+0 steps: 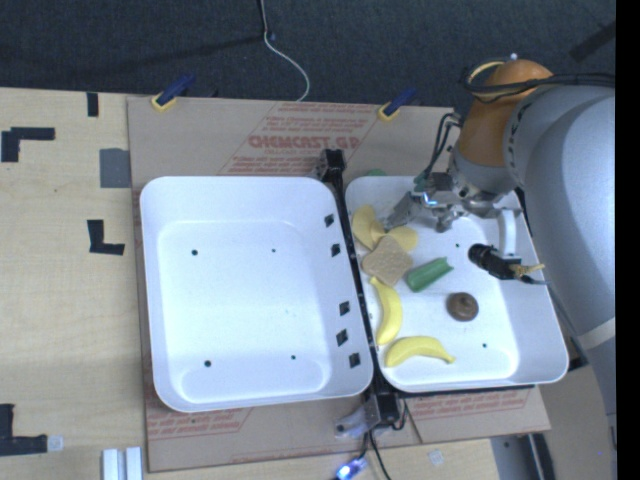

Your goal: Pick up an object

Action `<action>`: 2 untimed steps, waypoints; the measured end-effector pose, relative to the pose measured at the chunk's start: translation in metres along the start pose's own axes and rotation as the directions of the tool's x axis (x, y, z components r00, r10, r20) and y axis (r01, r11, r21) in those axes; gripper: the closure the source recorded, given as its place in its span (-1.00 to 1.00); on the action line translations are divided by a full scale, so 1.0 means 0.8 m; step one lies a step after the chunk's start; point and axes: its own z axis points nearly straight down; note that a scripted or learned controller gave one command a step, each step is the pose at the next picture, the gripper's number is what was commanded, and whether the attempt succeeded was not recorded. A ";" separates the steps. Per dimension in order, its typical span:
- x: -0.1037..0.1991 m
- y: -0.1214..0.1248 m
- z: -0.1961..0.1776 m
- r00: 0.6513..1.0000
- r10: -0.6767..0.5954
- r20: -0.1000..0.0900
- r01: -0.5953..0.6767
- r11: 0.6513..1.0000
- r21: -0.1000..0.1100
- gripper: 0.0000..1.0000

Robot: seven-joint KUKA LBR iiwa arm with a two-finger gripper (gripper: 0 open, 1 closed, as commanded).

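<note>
Claw (412,208) is seen at upper part of right bin (535,353), above beige sponge (388,261); finger state cannot be told. Two bananas (417,349), green block (428,273), brown disc (461,306) are listed nearby.

Grey arm (575,198) enters from right, orange band (490,128) above wrist. Wrist bent down and leftward; pincer (405,211) low, pointing left, metal parts visible.
</note>
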 end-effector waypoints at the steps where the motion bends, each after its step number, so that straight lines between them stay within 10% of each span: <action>1: 0.044 -0.043 0.000 1.000 0.005 -0.002 -0.005 1.000 0.014 -1.00; 2: 0.061 0.002 -0.001 1.000 0.004 0.007 -0.004 1.000 0.019 -1.00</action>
